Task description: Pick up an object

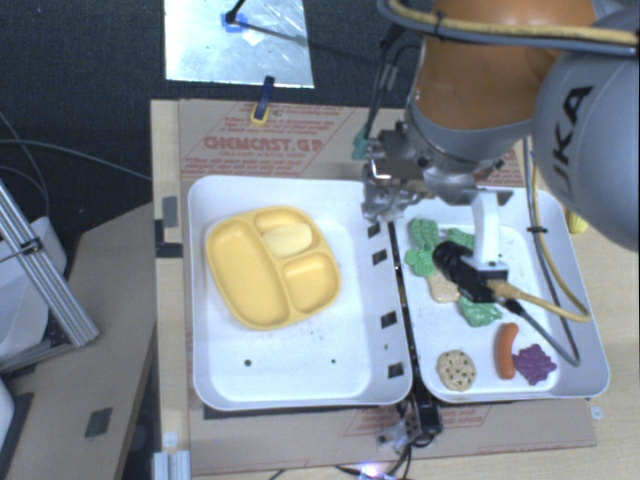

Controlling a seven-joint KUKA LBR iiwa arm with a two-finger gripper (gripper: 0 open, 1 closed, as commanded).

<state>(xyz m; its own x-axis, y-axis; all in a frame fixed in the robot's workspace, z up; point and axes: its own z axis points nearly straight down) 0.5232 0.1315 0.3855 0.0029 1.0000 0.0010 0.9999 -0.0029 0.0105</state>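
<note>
— Where is the gripper (pixel 383 200) hovering?
— Over the far end of the wall between the left bin (pixel 290 360) and the right bin (pixel 490 383). I cannot tell whether it is open or closed.
— And the objects?
— A cookie (pixel 457 370), an orange sausage (pixel 508 350) and purple grapes (pixel 535 364) are lying at the right bin's near end.

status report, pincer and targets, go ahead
Pincer at the far end of the ridge between bins, hold unconfirmed. Cookie, sausage, purple grapes loose in right bin, near corner. Yellow plate in left bin.
</note>
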